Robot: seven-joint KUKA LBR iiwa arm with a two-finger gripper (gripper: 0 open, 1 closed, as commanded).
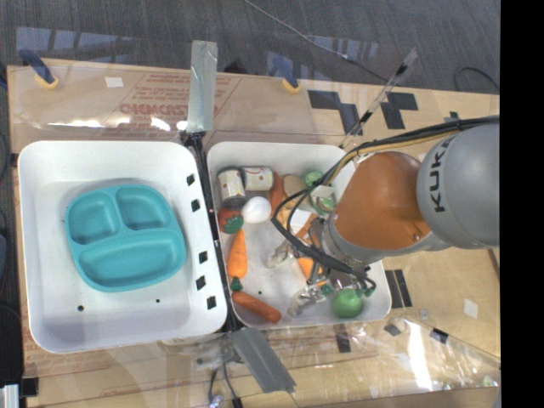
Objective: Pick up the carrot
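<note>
Down in the right bin [255, 153], the gripper [316, 289] sits low beside a green ball [347, 302]; whether it is clenched cannot be told. One carrot [238, 254] lies near the bin's left wall, below a white egg [257, 209].

View: you look down at a slant from above the bench [102, 109] | both bins framed | arm [459, 194] enters from bench's right
</note>
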